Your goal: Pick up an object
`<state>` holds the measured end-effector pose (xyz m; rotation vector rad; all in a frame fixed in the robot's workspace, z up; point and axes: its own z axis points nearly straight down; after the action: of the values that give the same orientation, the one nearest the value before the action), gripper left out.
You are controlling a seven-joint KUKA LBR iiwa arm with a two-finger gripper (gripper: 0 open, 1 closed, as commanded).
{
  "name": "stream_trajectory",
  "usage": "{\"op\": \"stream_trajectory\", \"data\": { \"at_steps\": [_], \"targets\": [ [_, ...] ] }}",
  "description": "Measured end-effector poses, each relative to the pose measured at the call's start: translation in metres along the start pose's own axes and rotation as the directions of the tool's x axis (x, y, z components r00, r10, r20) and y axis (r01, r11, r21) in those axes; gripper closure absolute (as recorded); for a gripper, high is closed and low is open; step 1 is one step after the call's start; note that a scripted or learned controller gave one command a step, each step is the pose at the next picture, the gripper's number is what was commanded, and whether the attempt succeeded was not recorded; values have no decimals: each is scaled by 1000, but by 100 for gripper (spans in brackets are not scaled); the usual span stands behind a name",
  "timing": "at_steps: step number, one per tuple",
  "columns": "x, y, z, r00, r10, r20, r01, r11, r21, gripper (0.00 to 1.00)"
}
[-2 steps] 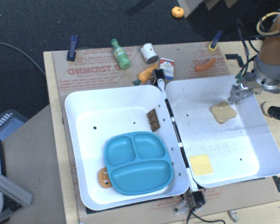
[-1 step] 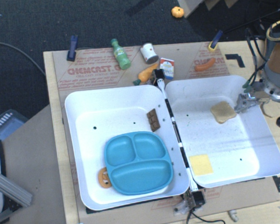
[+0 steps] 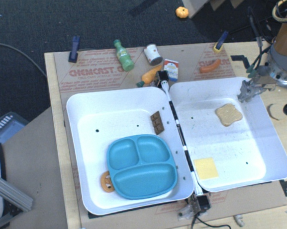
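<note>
The right bin (image 3: 265,140) holds a tan slice of toy bread (image 3: 228,114) near its far side and a flat yellow square (image 3: 206,168) near its front left corner. In the left bin (image 3: 86,141) a blue divided plate (image 3: 141,165) lies flat, with a brown chocolate bar (image 3: 157,122) behind it and a small orange pretzel (image 3: 107,182) tucked at its left edge. My gripper (image 3: 245,92) hangs over the far right rim of the right bin, a little to the right of the bread and apart from it. Nothing shows in its grasp.
Behind the bins lie a green bottle (image 3: 124,55), a small white can (image 3: 152,54), a carton (image 3: 170,69), a toy carrot (image 3: 151,76) and a toy sausage (image 3: 211,66). Blue clips (image 3: 74,49) hold the board's corners. The arm (image 3: 281,59) stands at the right edge.
</note>
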<state>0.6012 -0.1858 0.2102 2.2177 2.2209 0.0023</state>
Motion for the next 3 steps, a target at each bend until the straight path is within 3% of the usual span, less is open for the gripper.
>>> {"op": "stream_trajectory", "data": {
  "at_steps": [1,2,3],
  "targets": [
    [-2,-4,8,1000,1,-1,-1,1000,4,100],
    [24,-25,-8,1000,0,-2,0,1000,4,100],
    [5,-22,25,1000,2,-1,-2,1000,5,100]
  ]
}}
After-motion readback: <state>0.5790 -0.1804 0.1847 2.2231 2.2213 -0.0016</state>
